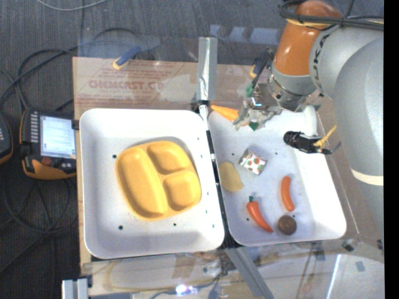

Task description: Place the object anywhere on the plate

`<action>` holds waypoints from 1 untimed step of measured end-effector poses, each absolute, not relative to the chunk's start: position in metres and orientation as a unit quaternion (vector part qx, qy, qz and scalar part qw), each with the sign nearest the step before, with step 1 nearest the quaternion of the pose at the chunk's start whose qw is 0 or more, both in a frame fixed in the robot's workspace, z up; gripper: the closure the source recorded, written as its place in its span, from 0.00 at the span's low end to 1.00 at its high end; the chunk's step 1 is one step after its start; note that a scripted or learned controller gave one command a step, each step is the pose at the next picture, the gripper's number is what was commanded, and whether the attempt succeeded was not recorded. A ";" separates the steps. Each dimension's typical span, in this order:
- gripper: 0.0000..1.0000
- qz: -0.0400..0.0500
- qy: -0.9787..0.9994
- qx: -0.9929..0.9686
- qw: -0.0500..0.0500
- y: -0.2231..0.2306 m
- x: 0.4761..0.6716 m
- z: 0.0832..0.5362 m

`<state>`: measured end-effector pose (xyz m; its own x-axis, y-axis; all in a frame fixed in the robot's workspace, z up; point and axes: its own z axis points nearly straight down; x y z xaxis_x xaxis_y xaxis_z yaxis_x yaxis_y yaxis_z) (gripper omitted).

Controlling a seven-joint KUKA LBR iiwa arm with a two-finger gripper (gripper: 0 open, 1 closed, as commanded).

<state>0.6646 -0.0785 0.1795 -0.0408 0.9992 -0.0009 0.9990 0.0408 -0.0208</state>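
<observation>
Yellow plate (161, 179) amid bare bin floor (100, 229)

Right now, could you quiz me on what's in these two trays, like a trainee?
1. True or false: the yellow plate lies in the left bin.
2. Which lies nearest the brown ball? A) carrot B) patterned box C) pale chip
3. Fill in: the gripper hovers over the ___ bin's far edge.

Key: 1 true; 2 A; 3 right.
</observation>
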 end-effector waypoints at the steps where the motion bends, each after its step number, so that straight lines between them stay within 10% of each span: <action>1: 1.00 0.001 -0.740 -0.673 0.002 0.007 0.585 0.182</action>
<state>0.5853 0.0069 0.1825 -0.0949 0.9955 0.0008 0.9955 0.0949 -0.0039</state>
